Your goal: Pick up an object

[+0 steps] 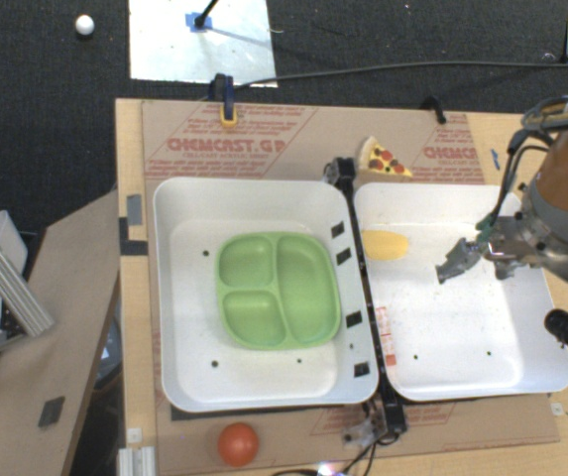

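A yellow oval object (385,245) lies in the right bin (462,365), close to its left wall. My gripper (456,263) hangs over the same bin, to the right of the yellow object and apart from it, with its grey fingers pointing left. Nothing shows between the fingers. A green divided plate (278,290) rests in the middle of the left bin (189,365).
A toy pizza slice (385,159) lies on the cardboard just behind the right bin. An orange-red ball (237,443) sits on the bench in front of the left bin. A black divider strip (355,286) runs between the bins. The arm's body (566,196) fills the right side.
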